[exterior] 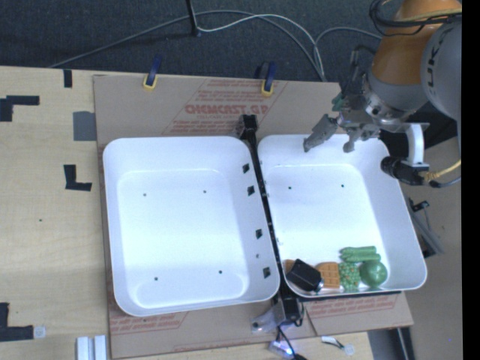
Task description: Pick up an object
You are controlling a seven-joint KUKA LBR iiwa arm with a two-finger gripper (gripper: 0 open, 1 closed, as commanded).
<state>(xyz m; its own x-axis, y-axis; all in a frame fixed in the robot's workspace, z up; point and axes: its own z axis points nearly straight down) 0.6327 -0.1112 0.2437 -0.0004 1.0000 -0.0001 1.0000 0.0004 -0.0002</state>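
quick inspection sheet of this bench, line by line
surface: cardboard sheet on the bench, held by two clips at its far edge, bearing the left bin and right bin side by side.
job's things: bunched in the right bin's near corner: black object, orange piece, green objects.
clutter: black tape marks on the bench at left.
grippers: gripper over the right bin's far edge, fingers spread, nothing between them.
cables: light cable across the dark floor beyond the bench.
surroundings: dark floor.

The grey arm reaches in from the right; its gripper [330, 142] has the two fingers spread apart.
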